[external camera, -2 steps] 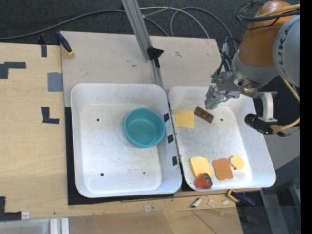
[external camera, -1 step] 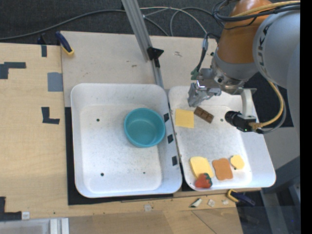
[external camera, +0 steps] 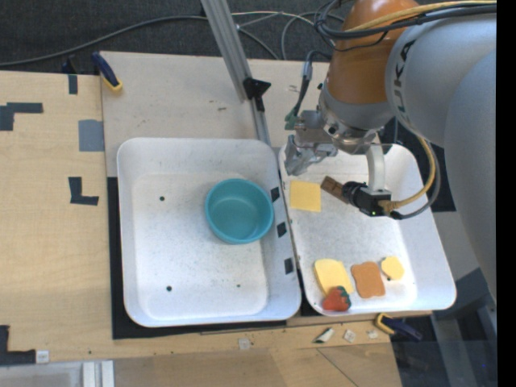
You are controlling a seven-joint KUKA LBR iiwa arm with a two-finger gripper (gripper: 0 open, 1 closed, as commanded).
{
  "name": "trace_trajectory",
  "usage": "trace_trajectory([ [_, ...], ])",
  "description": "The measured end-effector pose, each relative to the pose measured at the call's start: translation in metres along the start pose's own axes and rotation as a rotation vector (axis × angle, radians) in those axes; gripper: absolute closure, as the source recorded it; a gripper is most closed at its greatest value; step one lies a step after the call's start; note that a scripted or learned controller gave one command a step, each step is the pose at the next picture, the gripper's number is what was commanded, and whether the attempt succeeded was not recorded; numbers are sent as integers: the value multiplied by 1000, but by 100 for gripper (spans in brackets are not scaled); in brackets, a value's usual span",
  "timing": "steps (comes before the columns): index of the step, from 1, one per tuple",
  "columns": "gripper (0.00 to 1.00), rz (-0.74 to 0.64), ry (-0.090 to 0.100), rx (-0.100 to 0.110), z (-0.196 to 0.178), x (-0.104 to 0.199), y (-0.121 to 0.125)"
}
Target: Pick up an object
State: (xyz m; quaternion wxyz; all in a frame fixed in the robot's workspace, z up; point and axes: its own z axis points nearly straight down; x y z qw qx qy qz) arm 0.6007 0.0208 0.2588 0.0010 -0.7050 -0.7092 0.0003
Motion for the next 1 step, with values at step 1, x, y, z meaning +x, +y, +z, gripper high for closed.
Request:
trace_trajectory([
  [1,100,0,0,1,5,46,-7],
])
